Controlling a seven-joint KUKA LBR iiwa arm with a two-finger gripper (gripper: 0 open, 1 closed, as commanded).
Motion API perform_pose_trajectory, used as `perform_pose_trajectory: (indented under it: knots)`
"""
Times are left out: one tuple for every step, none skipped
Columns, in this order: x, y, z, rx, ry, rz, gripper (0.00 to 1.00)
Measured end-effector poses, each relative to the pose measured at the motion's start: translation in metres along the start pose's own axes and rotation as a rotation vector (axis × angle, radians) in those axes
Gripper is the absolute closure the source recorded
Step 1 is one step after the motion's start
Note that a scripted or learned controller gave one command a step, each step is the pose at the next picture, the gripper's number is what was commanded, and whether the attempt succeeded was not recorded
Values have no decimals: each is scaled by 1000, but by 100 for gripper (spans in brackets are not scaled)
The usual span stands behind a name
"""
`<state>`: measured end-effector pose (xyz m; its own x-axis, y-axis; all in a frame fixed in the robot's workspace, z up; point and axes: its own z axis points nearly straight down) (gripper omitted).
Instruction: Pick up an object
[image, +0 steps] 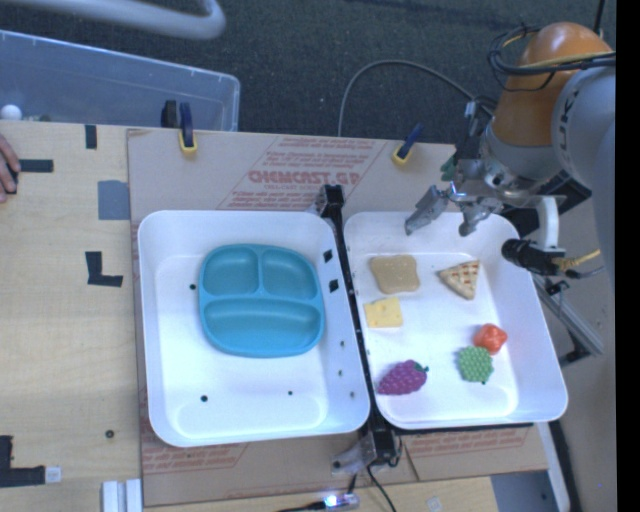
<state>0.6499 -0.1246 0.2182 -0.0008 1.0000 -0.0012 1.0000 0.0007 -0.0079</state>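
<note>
Left bin: blue divided plate, far left of the jaws. Right bin: toast, cheese, grapes, wedge, broccoli, tomato, spaced apart, apparently for clean single grasps. Gripper: jaws wide, holding nothing, above the far edge; toast nearest below.

Two white bins on cardboard, with yellow clamps.
</note>
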Motion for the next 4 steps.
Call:
perform_pose_trajectory:
  knots:
    - [1, -1, 66, 1, 1, -1, 0]
    - [6, -1, 132, 0, 1, -2, 0]
    - [6, 1, 117, -5, 0, -3, 100]
    - [13, 10, 62, -10, 1, -2, 100]
